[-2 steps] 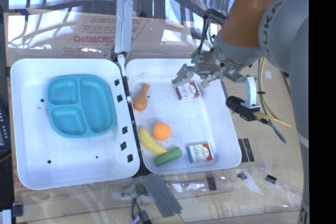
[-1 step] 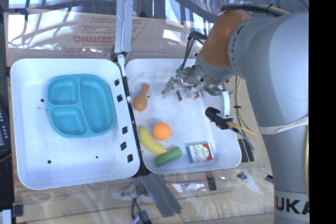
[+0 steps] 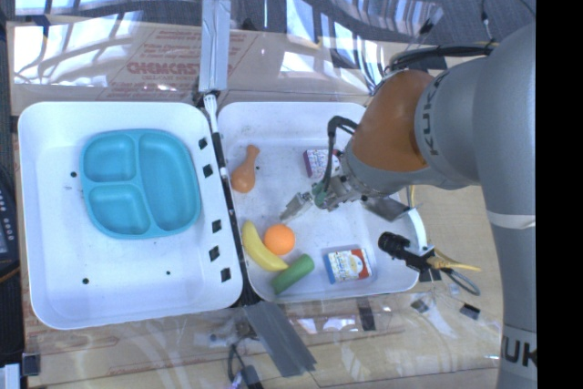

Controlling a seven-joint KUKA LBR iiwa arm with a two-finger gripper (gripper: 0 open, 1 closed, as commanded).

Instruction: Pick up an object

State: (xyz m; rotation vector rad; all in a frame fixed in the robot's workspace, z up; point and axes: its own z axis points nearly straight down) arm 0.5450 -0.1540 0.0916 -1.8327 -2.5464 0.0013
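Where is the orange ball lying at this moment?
In the camera view, the orange ball lies in the right bin, near its front-left corner. It rests against the banana, just above the green cylinder.

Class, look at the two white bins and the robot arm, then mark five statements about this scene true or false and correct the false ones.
1. The blue three-compartment plastic tray lies in the left white bin. True.
2. The orange ball touches the yellow toy banana. True.
3. The green cylinder lies on the blue tray. False: it lies in the right white bin, beside the banana.
4. The gripper holds the orange ball. False: the ball lies apart from it, below.
5. The tan toy drumstick lies in the left bin. False: right bin.
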